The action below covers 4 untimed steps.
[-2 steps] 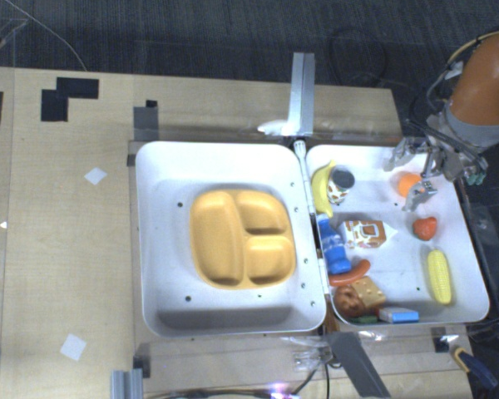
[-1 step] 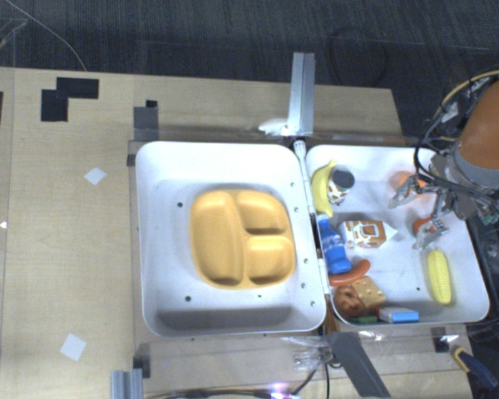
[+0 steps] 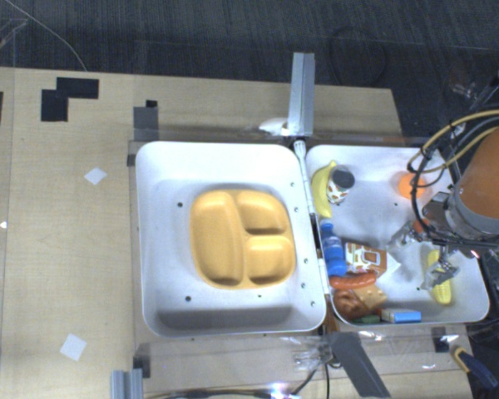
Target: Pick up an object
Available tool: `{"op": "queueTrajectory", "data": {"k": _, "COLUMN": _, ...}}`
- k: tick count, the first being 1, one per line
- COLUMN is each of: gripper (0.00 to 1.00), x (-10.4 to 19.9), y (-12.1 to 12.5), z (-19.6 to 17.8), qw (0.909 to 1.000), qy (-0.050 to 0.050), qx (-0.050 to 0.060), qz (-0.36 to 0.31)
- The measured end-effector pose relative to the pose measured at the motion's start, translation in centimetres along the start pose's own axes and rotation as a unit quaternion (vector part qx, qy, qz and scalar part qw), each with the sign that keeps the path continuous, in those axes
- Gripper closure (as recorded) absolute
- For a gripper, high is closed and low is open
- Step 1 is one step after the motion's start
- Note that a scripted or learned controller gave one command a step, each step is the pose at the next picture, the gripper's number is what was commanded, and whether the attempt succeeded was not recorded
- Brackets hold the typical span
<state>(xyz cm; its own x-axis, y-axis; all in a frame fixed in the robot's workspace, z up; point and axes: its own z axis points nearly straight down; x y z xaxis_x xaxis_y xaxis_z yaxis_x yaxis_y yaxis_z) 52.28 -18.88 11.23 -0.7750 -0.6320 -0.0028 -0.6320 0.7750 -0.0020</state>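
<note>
Camera view: pincer [image 3: 438, 266] over right bin [image 3: 374, 158], seemingly touching yellow object [image 3: 442, 290]; grip unreadable.

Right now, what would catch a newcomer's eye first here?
Probably the big yellow tray with three compartments, lying in the middle of the left bin. Next, the arm with its orange band, reaching over the right bin, where small things crowd along the left and near sides, among them a blue bottle.
</note>
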Motion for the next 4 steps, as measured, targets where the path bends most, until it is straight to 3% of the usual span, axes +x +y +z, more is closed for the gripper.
{"op": "queueTrajectory", "data": {"k": 1, "gripper": 0.0, "x": 2.4, "y": -0.3, "z": -2.5, "qw": 0.992, "qy": -0.001, "qx": 0.0, "qz": -0.126}}
{"op": "queueTrajectory", "data": {"k": 2, "gripper": 0.0, "x": 3.7, "y": 0.9, "z": -2.2, "qw": 0.998, "qy": 0.0, "qx": -0.001, "qz": 0.064}}
{"op": "queueTrajectory", "data": {"k": 3, "gripper": 0.0, "x": -0.5, "y": -2.5, "z": -2.9, "qw": 0.9928, "qy": -0.001, "qx": 0.0, "qz": 0.119}}
{"op": "queueTrajectory", "data": {"k": 4, "gripper": 0.0, "x": 1.8, "y": -0.7, "z": -1.4, "qw": 0.9956, "qy": 0.0, "qx": -0.001, "qz": -0.093}}
